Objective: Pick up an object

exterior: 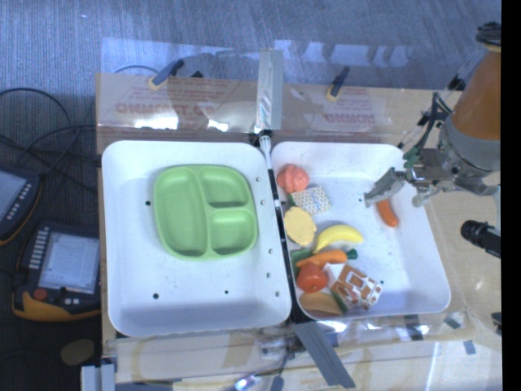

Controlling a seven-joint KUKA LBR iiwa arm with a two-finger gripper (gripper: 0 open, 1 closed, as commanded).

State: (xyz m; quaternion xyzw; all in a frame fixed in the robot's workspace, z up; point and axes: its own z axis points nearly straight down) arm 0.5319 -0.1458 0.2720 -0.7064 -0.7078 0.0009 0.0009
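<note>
Camera view has the gripper (391,187) poised at right of frame with its grey fingers spread and nothing between them, just above the small orange carrot (388,213) in the right bin (423,300) (light, rigid, probably slick plastic, best pinched mid-length).

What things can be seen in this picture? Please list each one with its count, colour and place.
bins: 2, white, side by side on the bench
divided plate: 1, green, left bin
toy foods: a cluster, orange, yellow, red and checked, along the right bin's left side
banana: 1, yellow, in that cluster
small orange piece: 1, alone, right bin, upper right
handheld controller: 1, grey and orange, floor at left
arm: 1, grey with orange band, right
gripper: 1, above the small orange piece
</note>
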